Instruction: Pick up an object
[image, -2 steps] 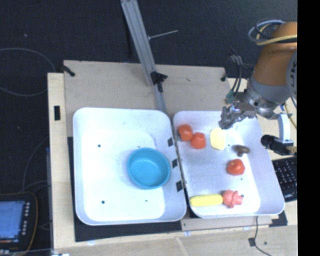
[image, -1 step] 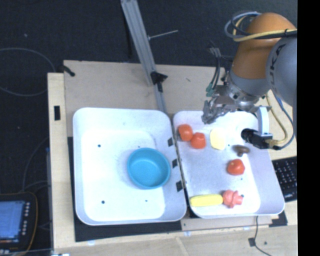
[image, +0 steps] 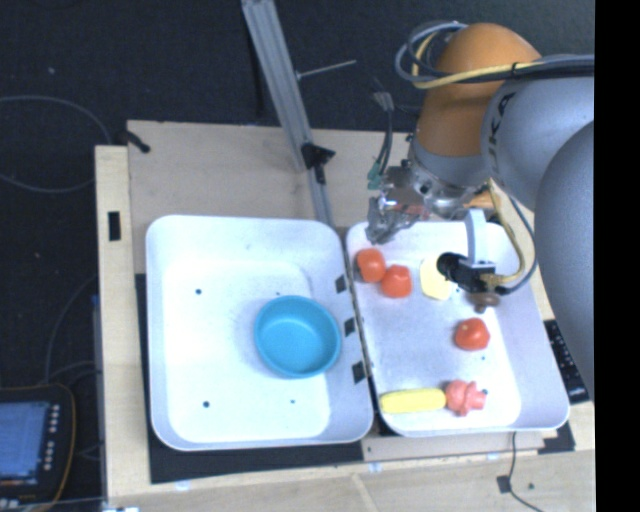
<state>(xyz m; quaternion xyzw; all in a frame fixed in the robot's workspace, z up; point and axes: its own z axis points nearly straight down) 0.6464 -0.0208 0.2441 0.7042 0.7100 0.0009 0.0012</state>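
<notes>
Camera view: the end effector (image: 385, 228) hangs over the right bin's (image: 500, 385) far left corner; whether it is open, or has hold of anything, I cannot tell. Just below it sits a red ball (image: 371, 265). Lower straight down, centred, clear of the bin wall.

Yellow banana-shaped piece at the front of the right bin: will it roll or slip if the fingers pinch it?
The yellow piece lies flat and long, so it probably pivots rather than rolls when nudged at one end. Its surface looks smooth and glossy, likely plastic, so it may slip. It lies close beside the pink toy and near the right bin front wall, leaving little room.
</notes>
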